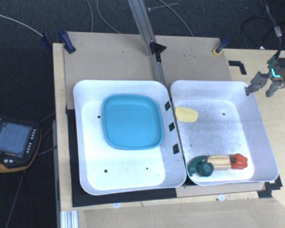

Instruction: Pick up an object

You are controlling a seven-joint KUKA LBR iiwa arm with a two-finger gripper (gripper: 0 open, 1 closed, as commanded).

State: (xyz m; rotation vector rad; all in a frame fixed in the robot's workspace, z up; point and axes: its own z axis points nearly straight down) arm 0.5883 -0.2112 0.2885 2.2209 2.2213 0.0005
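Observation:
My gripper [262, 87] hangs at the far right, just past the upper right corner of the right bin [256, 127]; its two fingers stand apart with nothing between them. In that bin a yellow flat piece [186, 114] lies near the upper left. Along the bin's front wall lie a dark green lump [201, 167], a tan wooden cylinder [219, 162] and a red piece [239, 161], touching in a row. All of these are well away from the gripper.
The left bin [88, 141] holds a light blue square plate [132, 121]. A metal pole [141, 18] slants down to the gap between the bins. A pendant [12, 143] lies off the bench at left. Blue and yellow clamps sit at the bench's back corners.

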